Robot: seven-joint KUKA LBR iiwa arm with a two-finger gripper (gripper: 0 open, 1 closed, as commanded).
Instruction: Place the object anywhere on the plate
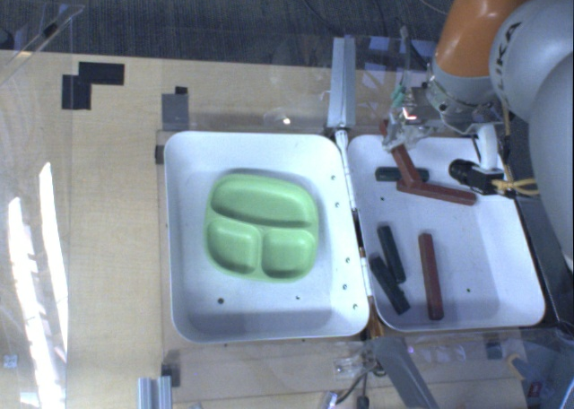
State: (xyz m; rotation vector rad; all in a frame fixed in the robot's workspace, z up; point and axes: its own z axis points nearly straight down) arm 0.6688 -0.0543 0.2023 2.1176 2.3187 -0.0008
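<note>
A pale wooden bench point(99, 219) bears two shallow white bins, left point(184, 246) and right point(502, 246), touching side by side.

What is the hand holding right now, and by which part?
It cannot be told. The hand sits over the upper end of a brown stick in the right bin, but no grip shows clearly.

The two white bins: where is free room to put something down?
Left bin: bare floor rings the green plate, widest at its left and front. Right bin: free at front right, past the brown stick. Crowded at the back, by the gripper and L-shaped piece.
</note>
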